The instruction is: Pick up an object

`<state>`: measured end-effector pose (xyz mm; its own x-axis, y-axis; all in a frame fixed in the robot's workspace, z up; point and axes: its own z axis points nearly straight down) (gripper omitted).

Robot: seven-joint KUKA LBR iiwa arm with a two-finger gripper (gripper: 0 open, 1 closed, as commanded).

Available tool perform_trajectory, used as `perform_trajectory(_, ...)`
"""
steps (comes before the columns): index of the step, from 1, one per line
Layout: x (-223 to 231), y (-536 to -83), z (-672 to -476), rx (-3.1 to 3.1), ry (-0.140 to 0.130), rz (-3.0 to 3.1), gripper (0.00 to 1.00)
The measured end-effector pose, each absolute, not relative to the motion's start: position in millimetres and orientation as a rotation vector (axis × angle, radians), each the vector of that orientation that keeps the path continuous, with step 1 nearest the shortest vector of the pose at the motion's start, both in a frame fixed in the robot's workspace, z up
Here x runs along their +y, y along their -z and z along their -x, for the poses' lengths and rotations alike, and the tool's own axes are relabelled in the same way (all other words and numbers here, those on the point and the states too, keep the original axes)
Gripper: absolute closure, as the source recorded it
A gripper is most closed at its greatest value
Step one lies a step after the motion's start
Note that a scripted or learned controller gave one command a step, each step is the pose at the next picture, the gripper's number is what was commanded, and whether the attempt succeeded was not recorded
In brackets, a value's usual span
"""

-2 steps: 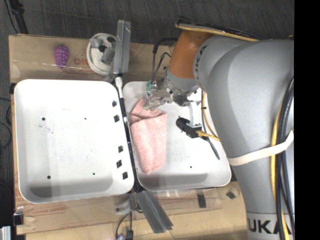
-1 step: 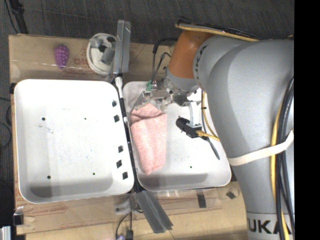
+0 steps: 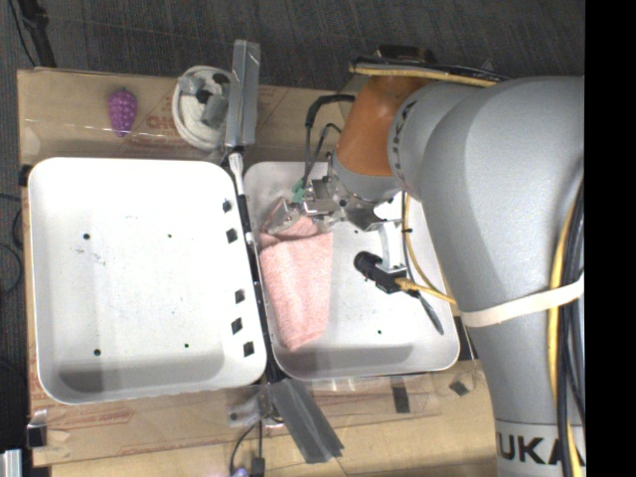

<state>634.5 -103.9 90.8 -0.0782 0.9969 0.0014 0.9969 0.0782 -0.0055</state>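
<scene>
A pink cloth (image 3: 298, 286) lies stretched along the left side of the right bin (image 3: 397, 351). Its far end narrows and rises in a bunch under my gripper (image 3: 288, 213). The gripper is low over the bin's far left corner, shut on that bunched end of the cloth. A small green thing (image 3: 300, 185) peeks out just behind the gripper, mostly hidden by it.
The left bin (image 3: 129, 276) sits beside the right one, with a black-clipped divider (image 3: 243, 286) between them. Beyond the bins on the bench are a purple grape-like toy (image 3: 121, 110) and a white round holder (image 3: 202, 107). The arm's big grey body (image 3: 497, 217) covers the right bin's right side.
</scene>
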Motion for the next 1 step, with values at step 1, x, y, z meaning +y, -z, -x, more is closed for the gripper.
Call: perform_trajectory(1,-99.7,-93.2,-657.6,-2.529,0.000,1.866,0.00)
